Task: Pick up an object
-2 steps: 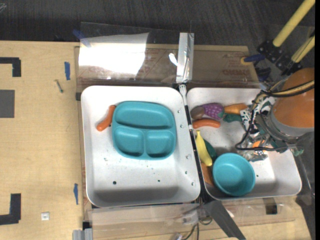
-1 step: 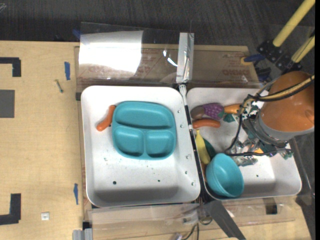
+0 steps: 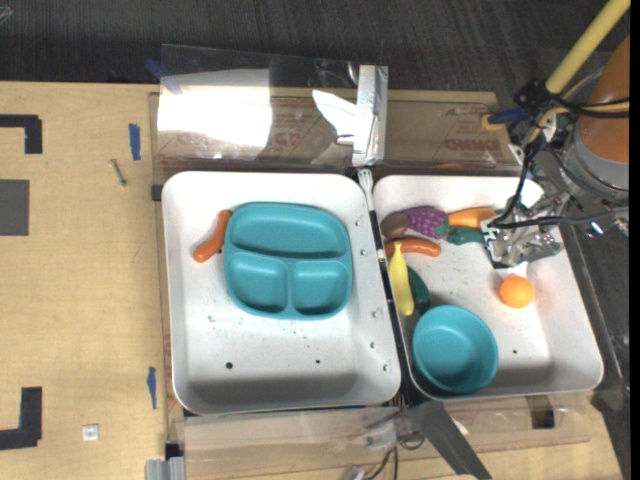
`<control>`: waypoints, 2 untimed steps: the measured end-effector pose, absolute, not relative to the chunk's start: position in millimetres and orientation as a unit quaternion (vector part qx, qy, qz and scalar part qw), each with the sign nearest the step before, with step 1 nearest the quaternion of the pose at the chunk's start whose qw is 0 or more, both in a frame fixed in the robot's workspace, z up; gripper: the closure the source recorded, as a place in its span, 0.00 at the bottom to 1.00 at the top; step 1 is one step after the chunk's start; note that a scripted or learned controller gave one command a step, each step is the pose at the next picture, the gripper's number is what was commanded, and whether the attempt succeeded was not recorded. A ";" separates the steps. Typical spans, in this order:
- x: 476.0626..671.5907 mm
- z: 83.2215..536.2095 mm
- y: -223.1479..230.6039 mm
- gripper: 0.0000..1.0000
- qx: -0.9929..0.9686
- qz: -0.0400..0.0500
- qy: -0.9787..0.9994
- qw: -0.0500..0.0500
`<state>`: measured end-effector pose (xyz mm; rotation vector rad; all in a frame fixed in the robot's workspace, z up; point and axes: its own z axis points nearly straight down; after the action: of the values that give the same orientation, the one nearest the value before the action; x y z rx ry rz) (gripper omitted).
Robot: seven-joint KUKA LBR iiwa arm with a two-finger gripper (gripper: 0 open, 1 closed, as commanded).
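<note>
Gripper (image 3: 517,246) state unclear, nothing visibly held; orange ball (image 3: 516,291) at 6 o'clock: light, stiff, slippery; pinch across middle.

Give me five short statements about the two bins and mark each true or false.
1. The teal divided plate lies in the left bin. True.
2. The teal bowl sits in the left bin. False: it is in the right bin.
3. The orange ball lies inside the bowl. False: it lies on the bin floor, apart from it.
4. The yellow banana lies near the divider. True.
5. The gripper hangs over the right bin. True.
</note>
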<state>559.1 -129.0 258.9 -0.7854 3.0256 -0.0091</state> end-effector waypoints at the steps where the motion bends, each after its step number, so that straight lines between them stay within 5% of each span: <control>1: 512.3 167.4 -105.5 1.00 -0.317 0.001 0.948 0.002; 2: 540.0 247.9 -162.3 1.00 -0.495 -0.003 0.869 0.005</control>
<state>540.0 -162.3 247.9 -1.5494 2.7219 -0.0094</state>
